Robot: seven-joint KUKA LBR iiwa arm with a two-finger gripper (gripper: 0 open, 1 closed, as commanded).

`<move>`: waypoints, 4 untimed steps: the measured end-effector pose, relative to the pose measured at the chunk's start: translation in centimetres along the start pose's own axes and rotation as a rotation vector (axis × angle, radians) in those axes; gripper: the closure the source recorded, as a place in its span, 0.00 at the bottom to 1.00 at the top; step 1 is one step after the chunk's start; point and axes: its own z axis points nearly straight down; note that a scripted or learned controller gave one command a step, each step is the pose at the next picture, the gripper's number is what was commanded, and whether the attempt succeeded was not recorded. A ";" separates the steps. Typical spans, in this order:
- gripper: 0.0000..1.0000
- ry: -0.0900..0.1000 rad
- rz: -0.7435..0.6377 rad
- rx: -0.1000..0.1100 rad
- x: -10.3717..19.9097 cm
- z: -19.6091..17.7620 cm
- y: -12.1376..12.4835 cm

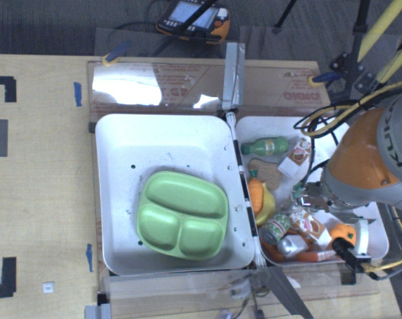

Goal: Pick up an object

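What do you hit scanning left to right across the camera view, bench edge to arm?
Blue tape mark → left white bin → green divided plate → metal divider post → orange fruit → green bottle → orange band of the arm.

Arm enters from right, orange band uppermost, wrist bent down toward lower right; gripper low at wrist end, pointing left.

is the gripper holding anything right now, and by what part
Cannot be told: the gripper sits low among the clutter in the right bin, its grip hidden.
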 end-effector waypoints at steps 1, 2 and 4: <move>1.00 0.001 0.114 0.035 7.0 -7.9 2.2; 1.00 0.001 0.110 0.034 6.4 -19.8 2.4; 1.00 -0.005 0.439 0.038 4.7 -22.3 -0.6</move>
